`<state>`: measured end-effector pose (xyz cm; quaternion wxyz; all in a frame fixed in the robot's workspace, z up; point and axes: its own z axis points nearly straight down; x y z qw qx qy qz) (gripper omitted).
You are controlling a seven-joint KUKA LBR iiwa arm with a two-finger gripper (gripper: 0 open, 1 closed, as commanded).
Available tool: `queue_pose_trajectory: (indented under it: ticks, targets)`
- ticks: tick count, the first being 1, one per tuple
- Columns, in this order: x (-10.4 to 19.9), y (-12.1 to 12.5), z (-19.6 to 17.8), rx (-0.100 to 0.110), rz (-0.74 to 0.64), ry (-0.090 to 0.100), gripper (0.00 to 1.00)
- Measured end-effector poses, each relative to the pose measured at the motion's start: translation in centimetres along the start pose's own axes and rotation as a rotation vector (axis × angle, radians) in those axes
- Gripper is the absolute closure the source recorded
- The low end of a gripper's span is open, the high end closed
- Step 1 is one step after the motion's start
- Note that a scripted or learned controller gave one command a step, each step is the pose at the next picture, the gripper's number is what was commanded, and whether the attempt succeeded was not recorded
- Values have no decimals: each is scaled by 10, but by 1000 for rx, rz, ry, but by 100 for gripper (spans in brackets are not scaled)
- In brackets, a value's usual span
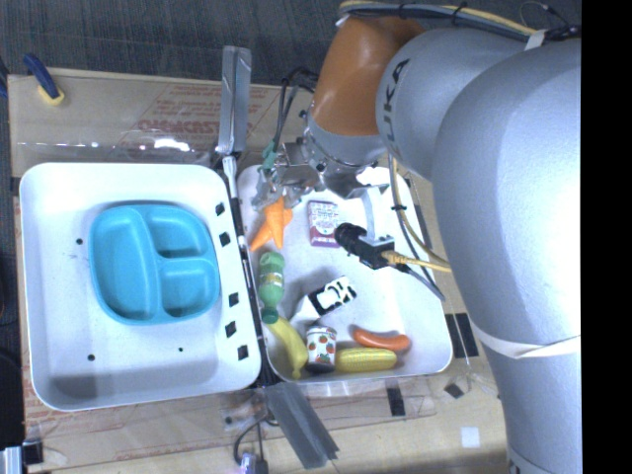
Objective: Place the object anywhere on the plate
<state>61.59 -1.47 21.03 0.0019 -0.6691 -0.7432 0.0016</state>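
Reaching into the right bin [434,334], pincer [281,181] low over the orange carrot [273,223]; finger state impossible to tell. Picking stage, apparently. Next: grip, lift, cross to the blue plate [153,262].

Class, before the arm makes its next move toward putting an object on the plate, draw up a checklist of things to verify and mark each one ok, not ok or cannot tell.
1. Blue sectioned plastic plate lies flat in the left white bin, nothing on it: ok.
2. Objects to pick lie in the right white bin, among them the orange toy carrot and red toy sausage: ok.
3. Gripper is over the right bin's far end, near the carrot: ok.
4. Object held between the fingers: cannot tell.
5. Divider between the bins free of objects: ok.
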Motion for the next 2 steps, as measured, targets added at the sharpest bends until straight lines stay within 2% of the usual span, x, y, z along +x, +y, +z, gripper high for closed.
queue_pose_trajectory:
  ticks: [1,2]
  targets:
    - [87,-10,19,0,-334,-1,100]
    - [86,-9,19,-1,-334,-1,0]
